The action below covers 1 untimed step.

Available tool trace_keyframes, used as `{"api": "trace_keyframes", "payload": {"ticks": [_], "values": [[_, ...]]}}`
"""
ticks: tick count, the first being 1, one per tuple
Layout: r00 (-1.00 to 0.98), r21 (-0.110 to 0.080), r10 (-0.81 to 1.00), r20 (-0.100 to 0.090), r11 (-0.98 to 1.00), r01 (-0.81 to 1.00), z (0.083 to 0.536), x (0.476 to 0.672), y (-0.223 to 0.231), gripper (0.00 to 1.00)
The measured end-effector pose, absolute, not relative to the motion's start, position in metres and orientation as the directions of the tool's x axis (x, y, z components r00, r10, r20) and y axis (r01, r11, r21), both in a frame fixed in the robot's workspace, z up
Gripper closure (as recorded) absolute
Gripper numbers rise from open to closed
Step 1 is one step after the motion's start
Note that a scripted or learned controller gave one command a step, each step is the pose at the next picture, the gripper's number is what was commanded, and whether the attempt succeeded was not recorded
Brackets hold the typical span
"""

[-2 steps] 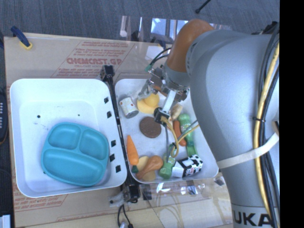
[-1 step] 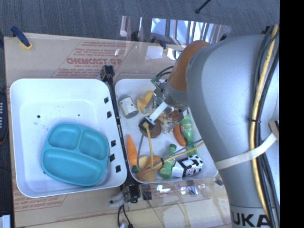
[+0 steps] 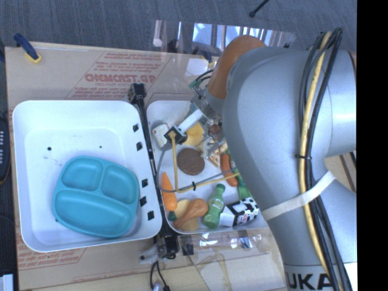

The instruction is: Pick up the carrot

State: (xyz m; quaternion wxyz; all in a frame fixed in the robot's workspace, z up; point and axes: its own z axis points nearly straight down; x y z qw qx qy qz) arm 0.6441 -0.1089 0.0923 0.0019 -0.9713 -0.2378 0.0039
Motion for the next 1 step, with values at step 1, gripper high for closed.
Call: {"api": "trace_keyframes", "payload": {"ticks": [1], "values": [[0.928, -0.005, 0.371, -0.009, -0.928, 0.371, 0.0927, 0.6144, -0.1193, 0.00]]}}
